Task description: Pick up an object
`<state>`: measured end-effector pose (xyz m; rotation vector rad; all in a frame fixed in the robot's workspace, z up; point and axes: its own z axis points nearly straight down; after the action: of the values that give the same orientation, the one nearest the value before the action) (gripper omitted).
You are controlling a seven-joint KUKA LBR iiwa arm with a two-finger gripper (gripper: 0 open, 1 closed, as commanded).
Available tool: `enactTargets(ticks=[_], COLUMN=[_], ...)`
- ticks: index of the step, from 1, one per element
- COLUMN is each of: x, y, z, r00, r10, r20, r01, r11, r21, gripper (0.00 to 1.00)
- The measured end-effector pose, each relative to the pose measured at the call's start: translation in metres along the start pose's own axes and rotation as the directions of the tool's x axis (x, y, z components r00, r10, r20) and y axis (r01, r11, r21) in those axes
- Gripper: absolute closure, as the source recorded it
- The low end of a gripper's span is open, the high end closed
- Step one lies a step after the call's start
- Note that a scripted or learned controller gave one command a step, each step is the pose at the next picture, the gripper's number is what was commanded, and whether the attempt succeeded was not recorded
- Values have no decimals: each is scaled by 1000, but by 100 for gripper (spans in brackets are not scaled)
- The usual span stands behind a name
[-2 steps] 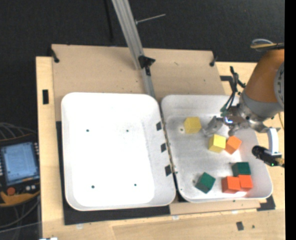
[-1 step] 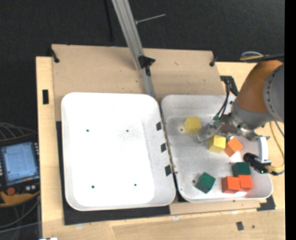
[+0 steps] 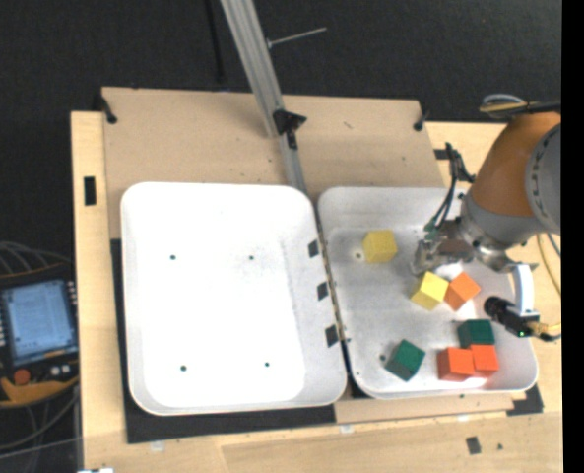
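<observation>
While the arm [image 3: 513, 180] reaches in from the right, things lie so:
Bench: pale wood [image 3: 223, 136] on a dark floor [image 3: 75, 28].
Left bin [image 3: 218, 294]: white, bare bottom.
Right bin [image 3: 370, 304]: yellow block [image 3: 379, 246], second yellow [image 3: 430, 291] touching orange [image 3: 462, 290], green [image 3: 405, 360], dark green [image 3: 476, 332] above two orange-red [image 3: 468, 362].
Gripper [image 3: 435, 257]: low, just above the yellow-orange pair; fingers' state cannot be told.
Pendant [image 3: 31, 323]: left of the bench, screen lit.

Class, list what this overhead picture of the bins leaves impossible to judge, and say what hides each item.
- Pincer in the camera view: its own wrist covers its tips.
- Green block: partly behind the orange blocks.
- Handheld screen at the left: text too small.
</observation>
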<state>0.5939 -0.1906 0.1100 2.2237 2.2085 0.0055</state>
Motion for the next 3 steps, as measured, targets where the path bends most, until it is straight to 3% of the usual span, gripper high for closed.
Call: enactTargets(ticks=[1,3], x=[-2,-2], y=[1,-1], z=[-65,-155], r00=[1000,1000], r10=[-5,-11], r20=[0,-1], r01=[5,11], r11=[1000,1000], r21=[0,1], gripper=[100,100])
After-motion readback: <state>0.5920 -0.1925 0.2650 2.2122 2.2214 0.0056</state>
